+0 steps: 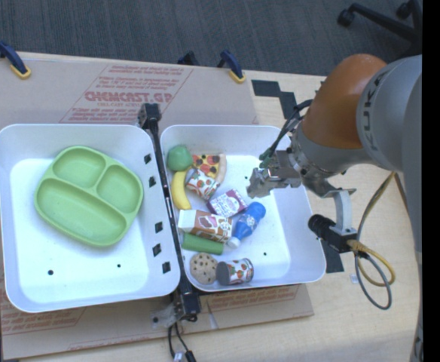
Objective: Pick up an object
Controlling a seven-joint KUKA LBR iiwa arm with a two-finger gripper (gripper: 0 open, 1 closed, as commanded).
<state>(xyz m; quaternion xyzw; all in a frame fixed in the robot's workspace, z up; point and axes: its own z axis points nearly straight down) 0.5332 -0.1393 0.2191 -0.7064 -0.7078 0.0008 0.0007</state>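
The right bin [299, 255] holds several small toy foods: a green ball [178, 157], a banana [179, 191], a pizza slice [207, 167], a purple packet [227, 202], a blue bottle [246, 222], a brown carton [206, 223], a green cucumber [202, 243], a cookie [203, 264] and a small can [235, 271]. My gripper [262, 179] hangs over the right part of this bin, just up and right of the purple packet and blue bottle. Nothing shows between its fingers.
The left bin [9, 262] carries a green divided plate [90, 194]. A black clip rail [160, 194] runs between the two bins. The grey and orange arm [355, 111] covers the right bin's far right corner. Cables [371, 262] trail at the right.
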